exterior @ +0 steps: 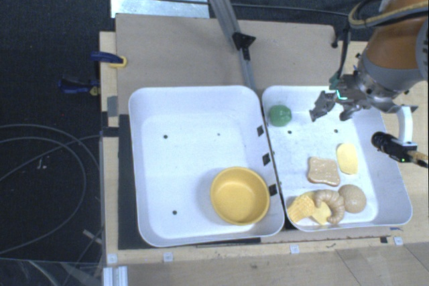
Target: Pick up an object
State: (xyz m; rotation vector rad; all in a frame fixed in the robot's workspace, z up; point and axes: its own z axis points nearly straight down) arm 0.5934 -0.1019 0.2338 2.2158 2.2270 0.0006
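Camera view: jaws spread wide, holding nothing, over right bin back end. Green ball sits near, apart.

Bare bin floor under the gripper. Green ball just beside it, toward the divider. Toast and other food crowd the far-below end.

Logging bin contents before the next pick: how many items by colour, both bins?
Green: 1, ball
Yellow: 4, bowl, oval piece, corn, wedge
Tan/brown: 3, toast, croissant, round bun
Total: 8
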